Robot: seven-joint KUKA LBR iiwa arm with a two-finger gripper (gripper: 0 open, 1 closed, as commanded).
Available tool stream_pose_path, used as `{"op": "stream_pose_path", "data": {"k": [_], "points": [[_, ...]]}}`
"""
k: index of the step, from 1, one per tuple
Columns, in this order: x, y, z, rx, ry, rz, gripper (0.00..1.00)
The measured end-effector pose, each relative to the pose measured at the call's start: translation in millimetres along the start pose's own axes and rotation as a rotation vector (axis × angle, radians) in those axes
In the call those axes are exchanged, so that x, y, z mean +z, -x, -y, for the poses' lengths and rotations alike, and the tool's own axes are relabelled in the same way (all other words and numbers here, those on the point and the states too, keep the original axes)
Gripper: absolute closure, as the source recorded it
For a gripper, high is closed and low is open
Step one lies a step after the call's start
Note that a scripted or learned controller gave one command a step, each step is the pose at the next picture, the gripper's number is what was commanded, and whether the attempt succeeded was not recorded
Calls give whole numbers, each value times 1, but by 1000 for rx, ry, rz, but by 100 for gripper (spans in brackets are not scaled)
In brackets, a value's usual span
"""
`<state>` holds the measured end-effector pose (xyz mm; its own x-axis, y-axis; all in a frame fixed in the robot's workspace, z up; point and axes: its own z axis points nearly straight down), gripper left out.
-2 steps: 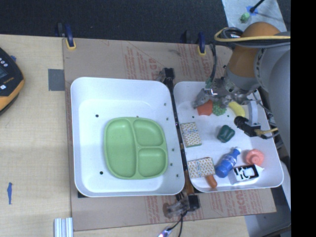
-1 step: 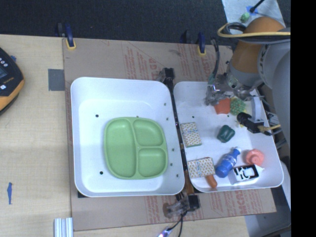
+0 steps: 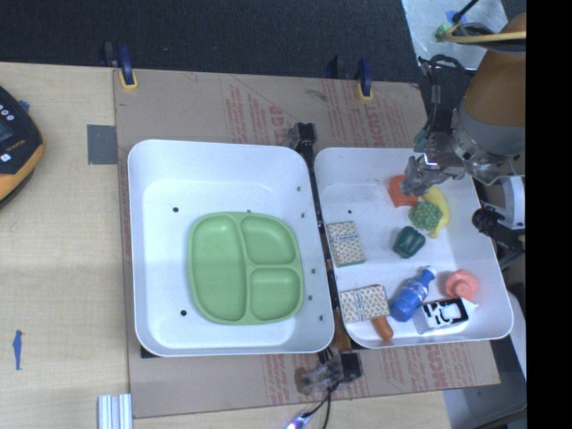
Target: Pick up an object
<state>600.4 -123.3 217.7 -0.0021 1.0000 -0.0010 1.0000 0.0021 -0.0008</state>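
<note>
The right bin [image 3: 357, 164] holds several small objects. An orange-red piece [image 3: 398, 190] lies at the far side, with a yellow and green toy [image 3: 430, 213] just right of it and a dark green pepper [image 3: 408, 241] below. My gripper [image 3: 418, 179] hangs low over the orange-red piece and the yellow toy, its dark fingers pointing down at them. Nothing shows between the fingers. Nearer the front lie a blue bottle [image 3: 409, 298], a pink cup [image 3: 462, 284] and a black and white card [image 3: 444, 313].
Two patterned sponges [image 3: 345, 243] [image 3: 363, 303] lie along the right bin's left side, with a small orange piece [image 3: 383, 330] at the front. The left bin [image 3: 161, 172] holds a green divided plate [image 3: 245, 267]. A yellow and black device [image 3: 13, 150] sits at the far left.
</note>
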Motion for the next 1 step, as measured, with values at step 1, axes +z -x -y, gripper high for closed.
{"op": "stream_pose_path", "data": {"k": [1], "points": [[1, 0, 1, 0, -2, -1, 0]]}}
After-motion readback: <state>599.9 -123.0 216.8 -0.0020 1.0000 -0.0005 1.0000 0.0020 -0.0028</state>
